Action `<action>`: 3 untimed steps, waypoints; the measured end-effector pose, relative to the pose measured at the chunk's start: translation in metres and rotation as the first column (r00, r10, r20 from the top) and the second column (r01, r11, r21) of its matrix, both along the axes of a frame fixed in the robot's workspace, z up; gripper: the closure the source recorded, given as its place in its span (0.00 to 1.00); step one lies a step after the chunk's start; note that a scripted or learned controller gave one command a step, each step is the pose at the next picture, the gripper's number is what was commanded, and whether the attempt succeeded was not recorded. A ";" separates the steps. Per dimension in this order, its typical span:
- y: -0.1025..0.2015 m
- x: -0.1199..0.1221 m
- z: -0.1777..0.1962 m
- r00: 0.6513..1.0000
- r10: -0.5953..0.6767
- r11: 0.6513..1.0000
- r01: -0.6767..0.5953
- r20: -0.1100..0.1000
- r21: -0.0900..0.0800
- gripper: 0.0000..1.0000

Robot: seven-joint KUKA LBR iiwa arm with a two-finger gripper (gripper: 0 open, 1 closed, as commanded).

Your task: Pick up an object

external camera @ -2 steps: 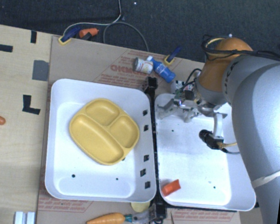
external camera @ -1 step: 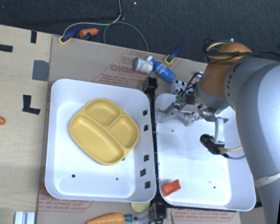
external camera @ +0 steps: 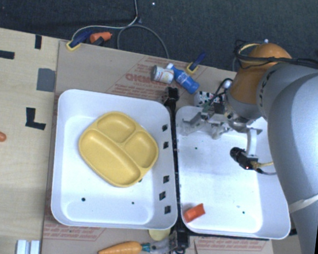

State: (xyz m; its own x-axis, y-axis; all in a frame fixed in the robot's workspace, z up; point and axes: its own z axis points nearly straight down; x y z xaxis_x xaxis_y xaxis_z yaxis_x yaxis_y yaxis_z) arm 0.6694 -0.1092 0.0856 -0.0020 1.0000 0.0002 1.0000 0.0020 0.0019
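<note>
Gripper (external camera: 206, 124) over right bin's (external camera: 251, 223) far-left corner, finger state can't tell. Orange block (external camera: 194, 212) near-left; yellow divided plate (external camera: 119, 147) in left bin (external camera: 59, 197).

**Right bin mostly open; arm crowds its far edge**

The right bin (external camera: 222, 219) has a broad bare floor across its middle. Toward its near-left corner lies a small orange block (external camera: 194, 212), the one thing on that floor. Over its far edge hangs the gripper (external camera: 206, 124), and the grey arm (external camera: 298, 130) covers its right side. Left of the bin, a yellow divided plate (external camera: 119, 147) fills most of the left bin (external camera: 62, 198).
</note>
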 end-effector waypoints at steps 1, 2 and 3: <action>0.000 0.000 0.010 1.000 0.002 1.000 -0.002 0.001 -0.002 1.00; 0.000 0.000 0.010 1.000 0.002 1.000 -0.002 0.000 -0.003 0.00; 0.014 -0.011 0.010 1.000 -0.001 1.000 0.001 -0.004 -0.002 0.00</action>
